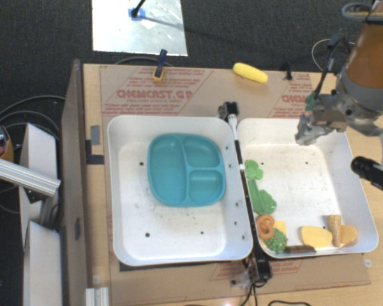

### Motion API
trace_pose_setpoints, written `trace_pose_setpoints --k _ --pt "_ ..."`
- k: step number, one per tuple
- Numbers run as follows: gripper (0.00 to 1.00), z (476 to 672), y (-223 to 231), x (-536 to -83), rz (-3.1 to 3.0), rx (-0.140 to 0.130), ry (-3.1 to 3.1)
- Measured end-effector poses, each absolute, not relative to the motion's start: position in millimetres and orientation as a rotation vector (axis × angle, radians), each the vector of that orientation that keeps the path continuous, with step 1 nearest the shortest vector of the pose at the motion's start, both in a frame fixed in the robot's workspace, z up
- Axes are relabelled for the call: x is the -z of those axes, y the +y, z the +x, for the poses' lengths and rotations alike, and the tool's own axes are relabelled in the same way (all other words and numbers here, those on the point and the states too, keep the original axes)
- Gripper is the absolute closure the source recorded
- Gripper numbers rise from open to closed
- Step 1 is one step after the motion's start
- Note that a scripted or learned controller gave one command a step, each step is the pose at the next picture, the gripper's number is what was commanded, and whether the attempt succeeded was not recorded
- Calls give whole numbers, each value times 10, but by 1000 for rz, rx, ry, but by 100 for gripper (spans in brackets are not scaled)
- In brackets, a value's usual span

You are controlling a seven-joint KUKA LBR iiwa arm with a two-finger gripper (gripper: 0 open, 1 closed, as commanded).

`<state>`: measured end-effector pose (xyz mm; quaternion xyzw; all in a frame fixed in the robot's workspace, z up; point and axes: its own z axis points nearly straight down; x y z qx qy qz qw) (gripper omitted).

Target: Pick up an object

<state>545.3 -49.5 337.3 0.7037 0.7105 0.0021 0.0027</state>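
Note:
My gripper (304,136) hangs over the far edge of the right bin (306,171), above bare white floor, with nothing visible between its tips. Along that bin's left wall lie green leafy toys (260,193). At its near edge sit an orange pretzel-like ring (265,224), a green bumpy piece (276,240), a yellow wedge (317,236) and a tan cone-shaped piece (336,229). All of these are well short of the gripper, toward the near side.
The left bin (134,234) holds a teal divided plate (186,169). A yellow banana-like toy (250,72) lies on the cardboard behind the bins, and a blue-and-yellow clamp (159,65) stands at the back left.

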Motion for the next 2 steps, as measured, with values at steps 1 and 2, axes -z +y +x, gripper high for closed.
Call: trace_pose_setpoints --k 1,2 --pt "100 5840 -17 -2642 2213 0 2232" --pt "100 5844 284 -2433 2214 -1 2229"
